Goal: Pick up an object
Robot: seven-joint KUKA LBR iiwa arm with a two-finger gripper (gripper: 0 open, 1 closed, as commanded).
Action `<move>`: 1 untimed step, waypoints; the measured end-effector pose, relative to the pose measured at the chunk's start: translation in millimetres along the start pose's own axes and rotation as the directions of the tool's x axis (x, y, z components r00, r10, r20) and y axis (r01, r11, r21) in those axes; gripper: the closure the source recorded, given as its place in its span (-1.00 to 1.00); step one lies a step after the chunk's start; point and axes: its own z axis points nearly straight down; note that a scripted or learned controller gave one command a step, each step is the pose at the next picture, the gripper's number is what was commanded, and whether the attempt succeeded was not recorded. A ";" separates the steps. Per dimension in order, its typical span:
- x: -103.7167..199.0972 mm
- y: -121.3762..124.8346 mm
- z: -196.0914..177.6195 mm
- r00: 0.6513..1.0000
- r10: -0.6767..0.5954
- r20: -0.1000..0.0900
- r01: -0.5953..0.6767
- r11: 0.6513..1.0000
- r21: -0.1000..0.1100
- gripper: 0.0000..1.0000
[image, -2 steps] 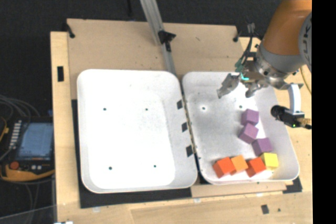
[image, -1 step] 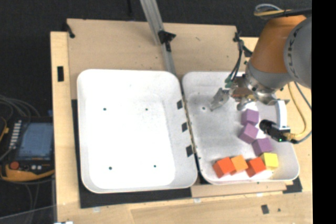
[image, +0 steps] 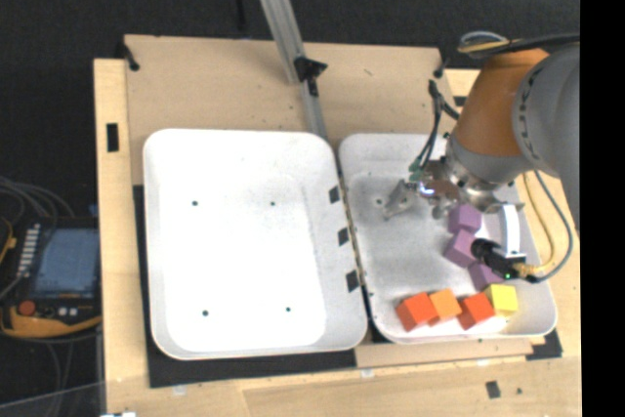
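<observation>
My gripper hangs low over the upper middle of the right bin, above bare white floor. The grey arm with its orange band reaches in from the right. Two purple blocks lie just right of the gripper, partly under the wrist, and a third purple block sits further down. Along the bin's near edge stand two orange blocks, a red block and a yellow block. I see nothing held in the gripper.
The left bin sits beside the right one, their rims touching. A slanted metal pole rises from behind the bins. Cables trail along the right bin's right wall. A handheld controller lies off the bench at the left.
</observation>
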 end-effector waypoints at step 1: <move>-1.5 0.8 37.4 1.000 0.000 0.001 0.000 1.000 -0.006 -1.00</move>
